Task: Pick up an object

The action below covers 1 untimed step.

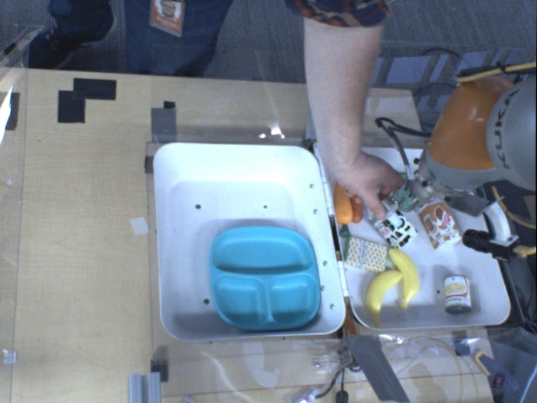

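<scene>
Lying near the gripper (409,193): an orange object (346,206).

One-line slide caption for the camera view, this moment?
A person's bare hand reaches into the right white bin of small items beside a yellow banana; a blue divided plastic tray lies in the left white bin.

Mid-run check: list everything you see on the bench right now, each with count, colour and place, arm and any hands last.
Bins: two, white, side by side on the bench.
Divided tray: one, light blue, in the left bin, near its front.
Bananas: two, yellow, front of the right bin.
Small can: one, white and brown label, right bin's front right corner.
Snack packet: one, brown and white, right bin, centre.
Black-and-white object: one, right bin, by the hand.
Patterned packet: one, pale, beside the bananas.
Orange object: one, under the hand.
Person's hand: one, reaching into the right bin.
Robot arm: one, grey and orange, above the right bin.
</scene>
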Motion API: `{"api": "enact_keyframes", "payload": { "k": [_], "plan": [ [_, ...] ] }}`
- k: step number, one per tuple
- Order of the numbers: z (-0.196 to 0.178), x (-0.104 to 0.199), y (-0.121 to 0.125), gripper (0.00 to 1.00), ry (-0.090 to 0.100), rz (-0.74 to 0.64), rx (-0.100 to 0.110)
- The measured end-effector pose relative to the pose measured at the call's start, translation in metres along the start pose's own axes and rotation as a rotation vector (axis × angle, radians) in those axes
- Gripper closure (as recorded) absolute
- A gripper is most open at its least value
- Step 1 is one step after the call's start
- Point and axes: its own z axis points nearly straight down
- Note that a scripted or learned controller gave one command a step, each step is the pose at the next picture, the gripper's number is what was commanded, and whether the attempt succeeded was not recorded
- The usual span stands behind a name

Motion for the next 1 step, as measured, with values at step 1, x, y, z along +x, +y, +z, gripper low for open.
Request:
{"api": "enact_keyframes", "payload": {
  "k": [1],
  "plan": [
    [-0.0623, 0.0287, -0.0352, 1.0, -0.002, 0.492, 0.002]
  ]
}}
